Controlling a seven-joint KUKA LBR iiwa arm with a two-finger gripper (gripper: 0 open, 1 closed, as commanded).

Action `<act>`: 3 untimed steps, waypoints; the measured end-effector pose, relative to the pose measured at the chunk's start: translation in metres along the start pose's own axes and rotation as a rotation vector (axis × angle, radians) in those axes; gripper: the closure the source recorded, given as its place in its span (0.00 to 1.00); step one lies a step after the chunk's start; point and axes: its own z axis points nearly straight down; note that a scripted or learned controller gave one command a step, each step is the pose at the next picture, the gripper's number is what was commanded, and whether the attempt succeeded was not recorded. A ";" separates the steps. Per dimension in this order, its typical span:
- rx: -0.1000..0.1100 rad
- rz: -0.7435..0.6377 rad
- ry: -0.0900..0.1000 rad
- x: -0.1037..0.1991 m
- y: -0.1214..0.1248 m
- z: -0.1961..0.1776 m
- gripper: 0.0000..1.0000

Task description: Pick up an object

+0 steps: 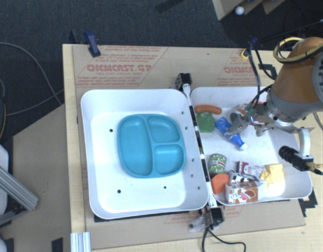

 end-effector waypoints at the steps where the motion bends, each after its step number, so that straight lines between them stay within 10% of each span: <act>1: -0.005 -0.002 -0.001 0.016 0.009 0.063 0.00; 2: -0.007 0.000 -0.001 0.016 0.009 0.052 1.00; 3: -0.007 -0.004 0.000 0.098 -0.021 -0.038 1.00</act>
